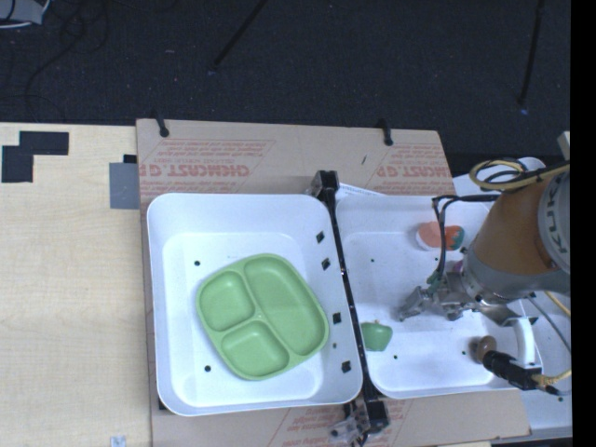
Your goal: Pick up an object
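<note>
Gripper (414, 304): low in the right bin (410, 380), fingers apart, nothing between them.
Green object (376, 335): near bin's left wall, just beside the gripper (not touching).
Divided green plate (262, 317): in left bin (177, 343).

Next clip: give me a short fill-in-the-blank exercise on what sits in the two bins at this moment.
1. The green divided plate lies in the ____ bin.
2. That plate has ____ compartments.
3. The small green object lies in the right bin, near its ____ wall.
4. The gripper hangs over the ____ bin.

Missing words: left; three; left; right
</note>
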Robot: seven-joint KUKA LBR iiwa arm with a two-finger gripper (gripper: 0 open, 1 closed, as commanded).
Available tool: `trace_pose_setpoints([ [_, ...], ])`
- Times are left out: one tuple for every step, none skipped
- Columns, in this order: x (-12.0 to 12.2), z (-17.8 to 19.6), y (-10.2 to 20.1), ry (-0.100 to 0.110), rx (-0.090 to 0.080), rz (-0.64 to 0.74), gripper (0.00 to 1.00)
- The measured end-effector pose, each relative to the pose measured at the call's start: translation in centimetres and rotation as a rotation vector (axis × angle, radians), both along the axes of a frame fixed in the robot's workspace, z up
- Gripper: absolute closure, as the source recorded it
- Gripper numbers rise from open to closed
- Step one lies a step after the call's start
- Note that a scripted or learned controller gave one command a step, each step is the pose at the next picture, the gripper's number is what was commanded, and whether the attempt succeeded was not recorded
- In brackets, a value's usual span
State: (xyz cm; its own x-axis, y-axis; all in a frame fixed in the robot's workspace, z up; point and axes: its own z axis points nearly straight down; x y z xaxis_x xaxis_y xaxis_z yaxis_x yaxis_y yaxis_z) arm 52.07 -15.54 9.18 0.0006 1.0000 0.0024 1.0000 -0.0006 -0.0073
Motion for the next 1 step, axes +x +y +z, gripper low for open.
trace_pose_setpoints([
  [0.04, 1.28, -0.12, -0.002, 0.000, -0.005, 1.00],
])
